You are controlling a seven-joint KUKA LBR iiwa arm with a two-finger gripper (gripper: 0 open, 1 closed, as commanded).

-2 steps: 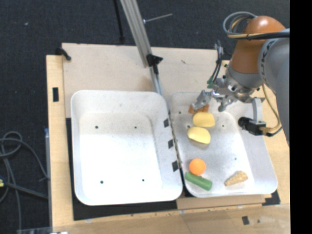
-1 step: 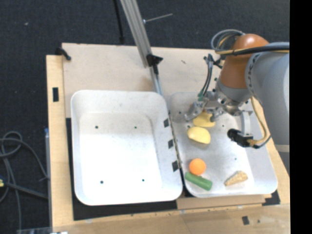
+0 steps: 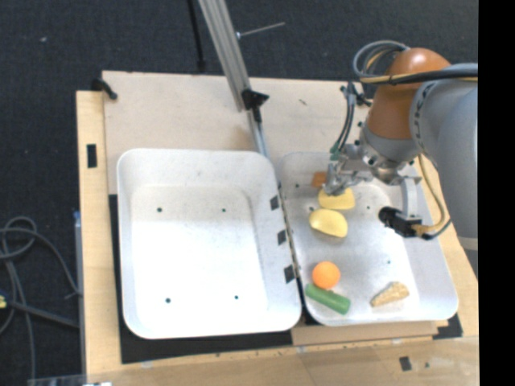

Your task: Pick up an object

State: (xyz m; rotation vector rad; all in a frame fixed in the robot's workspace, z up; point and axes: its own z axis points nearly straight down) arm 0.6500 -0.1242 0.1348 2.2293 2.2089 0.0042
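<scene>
A pale yellow object (image 3: 336, 199) lies at the far end of the right bin (image 3: 426, 292), the claw (image 3: 338, 182) down upon it; whether it grips cannot be told. Nothing is lifted yet. A second yellow piece (image 3: 329, 223) sits just beside.

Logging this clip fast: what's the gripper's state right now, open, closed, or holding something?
Gripper: low in the right bin, at a yellow object; open or closed cannot be told, and no grasp is visible.
</scene>
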